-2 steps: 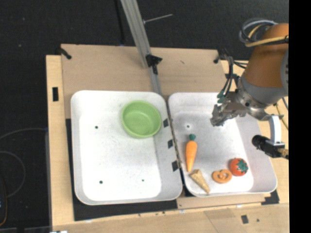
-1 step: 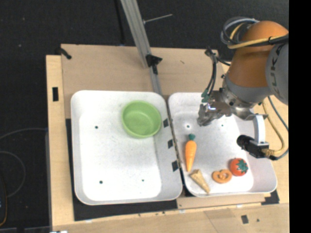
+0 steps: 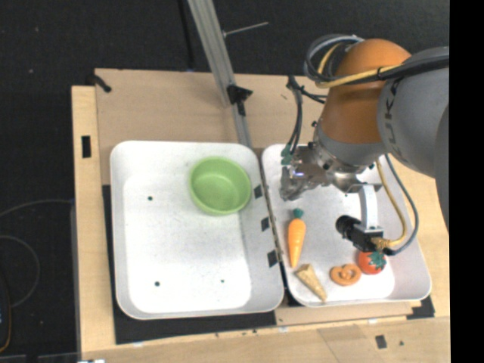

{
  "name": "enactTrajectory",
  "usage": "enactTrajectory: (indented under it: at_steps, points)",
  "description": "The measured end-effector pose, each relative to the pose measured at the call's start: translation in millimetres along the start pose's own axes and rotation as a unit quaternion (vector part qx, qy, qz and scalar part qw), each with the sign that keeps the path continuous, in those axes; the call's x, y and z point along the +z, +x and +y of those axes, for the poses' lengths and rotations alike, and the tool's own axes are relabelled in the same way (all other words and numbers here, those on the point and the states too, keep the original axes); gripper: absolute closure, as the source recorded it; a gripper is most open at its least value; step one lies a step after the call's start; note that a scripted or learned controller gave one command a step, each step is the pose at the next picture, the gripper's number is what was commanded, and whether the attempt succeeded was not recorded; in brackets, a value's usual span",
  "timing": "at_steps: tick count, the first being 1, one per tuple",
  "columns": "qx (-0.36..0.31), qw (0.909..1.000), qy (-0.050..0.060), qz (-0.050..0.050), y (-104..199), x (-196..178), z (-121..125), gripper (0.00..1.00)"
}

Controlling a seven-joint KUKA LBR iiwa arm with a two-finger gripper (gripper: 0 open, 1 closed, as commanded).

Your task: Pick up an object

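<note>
Gripper (image 3: 291,190) positioned over the far-left part of the right bin (image 3: 408,297), directly above the carrot (image 3: 296,238).

I see the arm (image 3: 378,97) reaching in from the right, its orange band above the wrist, with the gripper hanging just beyond the carrot's green top; I cannot tell how the tool is set, and I see nothing gripped in it. The carrot lies immediately below the gripper, pointing away from it. Further below it sits a pale wedge (image 3: 310,280). Below and to the gripper's right lie an orange ring-shaped piece (image 3: 345,274) and a tomato (image 3: 371,262), touching or nearly so. To the gripper's left, in the left bin (image 3: 136,225), stands a green bowl (image 3: 220,186).
</note>
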State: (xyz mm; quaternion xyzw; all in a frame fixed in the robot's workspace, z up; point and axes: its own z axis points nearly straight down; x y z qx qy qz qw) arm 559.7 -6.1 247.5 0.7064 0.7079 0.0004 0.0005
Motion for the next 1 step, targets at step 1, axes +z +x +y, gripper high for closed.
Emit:
enactTrajectory:
  at_steps: [1]
  points:
    - [0.000, 1.0000, 0.001, 0.000, 50.2, 11.2, -4.2, 1.00]
